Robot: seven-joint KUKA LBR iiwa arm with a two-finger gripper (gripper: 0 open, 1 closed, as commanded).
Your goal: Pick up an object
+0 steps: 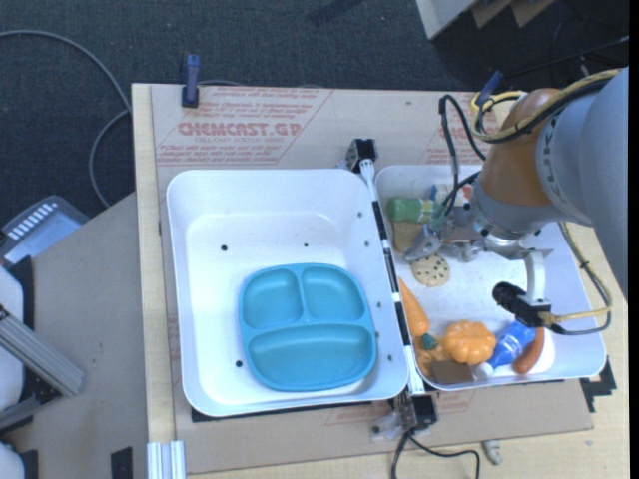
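Two shallow white bins are set side by side on a bench [250,128] covered with printed cardboard. In the left bin [200,208] a smooth blue plastic tray [306,325] with three compartments is seen at about 5 o'clock of the bin's middle.

The right bin [584,357] is crowded. A round speckled cookie [430,269] lies near its middle. At 12 o'clock from the cookie a green block [404,209] rests near the far wall. At 6 o'clock an orange carrot [413,312] lies along the left wall, with a lumpy orange gourd-like toy [469,341], a blue-and-white piece [511,345] and a reddish sausage shape [530,352] clustered at the near edge.

The gripper [446,241] is lowered into the right bin just at 1 o'clock of the cookie, under the grey arm [589,158] and its orange band [514,163]. Whether it is spread or closed cannot be told, and nothing is seen held in it.
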